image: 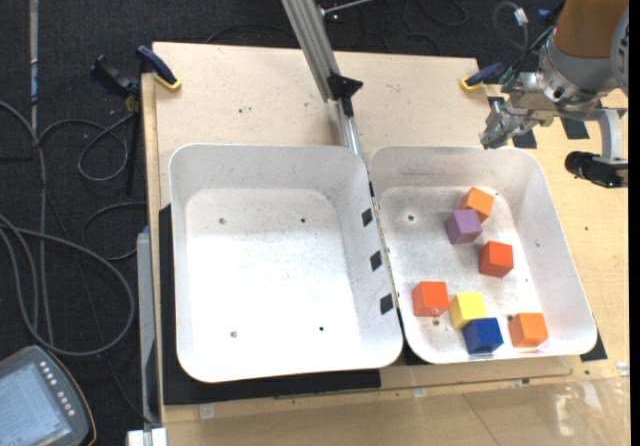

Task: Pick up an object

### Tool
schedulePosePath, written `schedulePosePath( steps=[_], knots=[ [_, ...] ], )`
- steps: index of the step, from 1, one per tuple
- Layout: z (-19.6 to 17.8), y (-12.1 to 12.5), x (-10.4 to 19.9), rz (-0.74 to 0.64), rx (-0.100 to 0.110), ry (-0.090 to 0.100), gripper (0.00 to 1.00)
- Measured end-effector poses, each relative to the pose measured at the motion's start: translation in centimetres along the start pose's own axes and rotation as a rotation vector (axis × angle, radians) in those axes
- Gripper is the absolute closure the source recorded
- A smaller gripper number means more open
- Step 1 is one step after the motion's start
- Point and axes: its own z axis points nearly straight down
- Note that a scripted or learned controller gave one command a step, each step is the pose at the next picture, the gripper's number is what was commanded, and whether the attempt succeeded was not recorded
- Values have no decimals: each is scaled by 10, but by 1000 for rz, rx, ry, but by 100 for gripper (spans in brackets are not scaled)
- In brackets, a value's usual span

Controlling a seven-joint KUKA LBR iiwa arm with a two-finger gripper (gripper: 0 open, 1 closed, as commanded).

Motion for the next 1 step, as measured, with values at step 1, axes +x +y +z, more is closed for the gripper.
schedulePosePath(
  steps=[1],
  knots=[
    [-55, 2, 0, -2, 0, 0, 100]
  ],
)
